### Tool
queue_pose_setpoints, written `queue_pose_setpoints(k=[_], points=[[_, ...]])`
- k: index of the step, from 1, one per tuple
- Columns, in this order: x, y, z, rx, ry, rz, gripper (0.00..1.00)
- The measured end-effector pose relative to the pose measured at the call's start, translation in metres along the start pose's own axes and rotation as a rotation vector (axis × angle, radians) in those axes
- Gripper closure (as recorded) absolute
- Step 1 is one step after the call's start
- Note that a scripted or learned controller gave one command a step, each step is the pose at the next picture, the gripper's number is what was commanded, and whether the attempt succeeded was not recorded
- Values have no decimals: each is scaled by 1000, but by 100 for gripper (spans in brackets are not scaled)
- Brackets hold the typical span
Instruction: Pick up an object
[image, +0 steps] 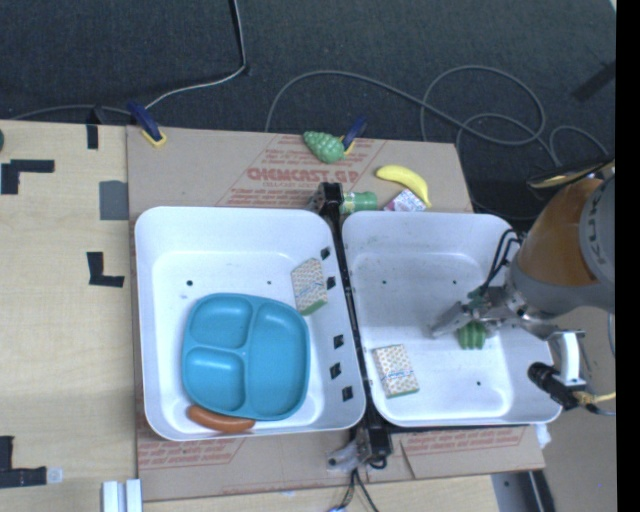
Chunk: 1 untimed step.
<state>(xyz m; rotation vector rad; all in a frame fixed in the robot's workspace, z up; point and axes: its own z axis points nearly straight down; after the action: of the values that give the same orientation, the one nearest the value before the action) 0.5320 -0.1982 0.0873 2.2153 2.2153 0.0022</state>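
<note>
— Green object (472, 336): where? 
— Right bin (430, 228), near its right edge, touching the gripper (462, 318); grip unclear.
— Neighbours? 
— A patterned packet (396, 369) toward the front edge, apart.

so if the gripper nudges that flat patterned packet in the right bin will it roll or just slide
The packet looks flat and rectangular, lying broad-side down, so it would probably slide, not roll. The right bin looks smooth, so a push may skate it along. It looks thin and likely light, perhaps awkward to pinch from above.
</note>
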Motion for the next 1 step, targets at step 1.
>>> queue_pose_setpoints(k=[1], points=[[-1,0,-10,-1,-2,1,100]])
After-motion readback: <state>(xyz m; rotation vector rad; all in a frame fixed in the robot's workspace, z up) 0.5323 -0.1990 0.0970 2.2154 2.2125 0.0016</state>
